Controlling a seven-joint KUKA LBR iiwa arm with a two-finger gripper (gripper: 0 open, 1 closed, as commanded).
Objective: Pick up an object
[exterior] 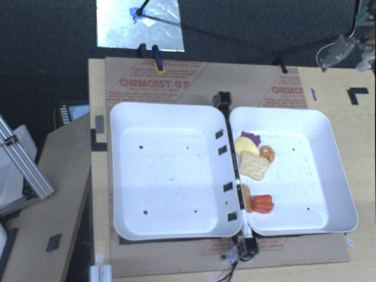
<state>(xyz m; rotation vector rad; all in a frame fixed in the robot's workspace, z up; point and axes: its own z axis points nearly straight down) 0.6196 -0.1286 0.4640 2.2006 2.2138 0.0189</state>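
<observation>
The right bin (305,175) holds a small cluster of toy food against its left wall. A purple piece (251,138) lies at the top of the cluster, with a yellow piece (246,146) just below it. An orange ring (268,153) sits to their right. A tan bread slice (254,167) rests partly on the yellow piece. Lower down, a red-orange pepper (262,203) lies beside a small orange piece (246,193) near the divider.
The left bin (170,175) adjoins the right one along a black-clipped divider (232,163). A silver sheet (140,15) lies on the dark floor at the back. A pale grey metal piece (342,49) hangs at the upper right. An aluminium frame (20,163) stands left.
</observation>
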